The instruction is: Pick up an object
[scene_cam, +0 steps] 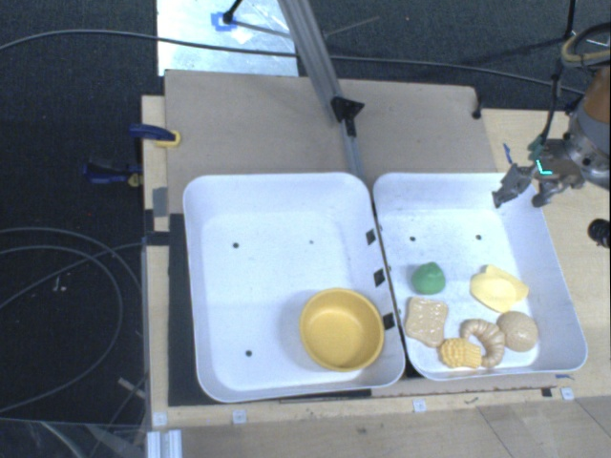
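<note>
Camera view: a yellow bowl sits at the left bin's near right corner. In the right bin, a green ball, cracker, corn, pretzel, yellow wedge and tan ball cluster along the near edge. The gripper hangs over that bin's far right corner, jaws parted, holding nothing. No pick has begun, I judge; descent and grasp remain.
</note>
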`<state>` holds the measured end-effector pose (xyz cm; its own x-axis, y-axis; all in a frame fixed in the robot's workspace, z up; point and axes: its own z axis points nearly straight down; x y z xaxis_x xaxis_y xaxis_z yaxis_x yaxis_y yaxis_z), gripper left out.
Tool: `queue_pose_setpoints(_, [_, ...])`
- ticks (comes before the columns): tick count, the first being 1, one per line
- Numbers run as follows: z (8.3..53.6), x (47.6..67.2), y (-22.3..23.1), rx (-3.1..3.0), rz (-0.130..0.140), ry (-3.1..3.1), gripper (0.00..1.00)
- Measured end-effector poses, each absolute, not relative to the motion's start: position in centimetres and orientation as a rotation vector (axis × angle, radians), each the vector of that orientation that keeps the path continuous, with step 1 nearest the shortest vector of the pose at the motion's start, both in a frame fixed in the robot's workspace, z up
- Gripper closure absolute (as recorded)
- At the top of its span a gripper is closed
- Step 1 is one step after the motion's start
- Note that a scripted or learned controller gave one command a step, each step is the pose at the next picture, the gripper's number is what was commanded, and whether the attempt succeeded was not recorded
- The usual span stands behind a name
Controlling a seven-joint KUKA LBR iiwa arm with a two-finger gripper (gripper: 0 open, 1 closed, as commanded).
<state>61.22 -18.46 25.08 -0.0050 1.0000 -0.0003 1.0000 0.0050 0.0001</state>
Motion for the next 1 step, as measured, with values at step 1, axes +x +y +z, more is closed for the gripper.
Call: queue_pose_setpoints(1, [25.20,61.28,-18.45,2.214,0.002,2.226,0.00])
